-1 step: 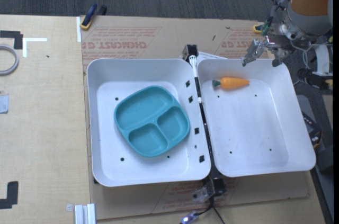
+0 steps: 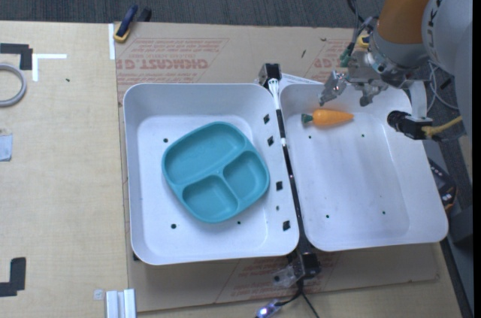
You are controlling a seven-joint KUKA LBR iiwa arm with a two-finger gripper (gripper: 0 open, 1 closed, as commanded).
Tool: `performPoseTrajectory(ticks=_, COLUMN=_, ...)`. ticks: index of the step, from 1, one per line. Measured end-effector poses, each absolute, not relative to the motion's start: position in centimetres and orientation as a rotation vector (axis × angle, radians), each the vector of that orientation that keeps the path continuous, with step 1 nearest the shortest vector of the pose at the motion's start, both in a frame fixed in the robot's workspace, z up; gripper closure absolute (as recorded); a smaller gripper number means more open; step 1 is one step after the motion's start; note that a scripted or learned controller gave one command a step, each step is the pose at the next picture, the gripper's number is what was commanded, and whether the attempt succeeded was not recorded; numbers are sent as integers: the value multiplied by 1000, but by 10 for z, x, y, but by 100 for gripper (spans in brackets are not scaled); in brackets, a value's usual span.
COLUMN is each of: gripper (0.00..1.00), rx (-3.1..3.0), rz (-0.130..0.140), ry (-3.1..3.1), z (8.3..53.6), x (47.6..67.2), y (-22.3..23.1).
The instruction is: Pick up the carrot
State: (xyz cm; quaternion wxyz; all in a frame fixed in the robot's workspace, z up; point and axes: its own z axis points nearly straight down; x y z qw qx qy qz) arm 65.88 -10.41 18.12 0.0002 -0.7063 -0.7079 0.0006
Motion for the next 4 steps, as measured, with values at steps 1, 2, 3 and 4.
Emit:
performPoseTrajectory(ticks=1, gripper=0, rx=-2222, rz=2, ry=-2221, z=115, x=659, y=-104)
performPoseTrajectory(ticks=2, gripper=0, rx=-2218, rz=1, ry=-2224, z=93, x=659, y=-93)
performPoseTrajectory(ticks=3, gripper=100, rx=-2217, rz=10, ry=-2219, z=102, x=658, y=-94)
performPoseTrajectory(ticks=4, gripper=0, rx=-2217, rz=10, ry=-2218, z=102, x=658, y=-95)
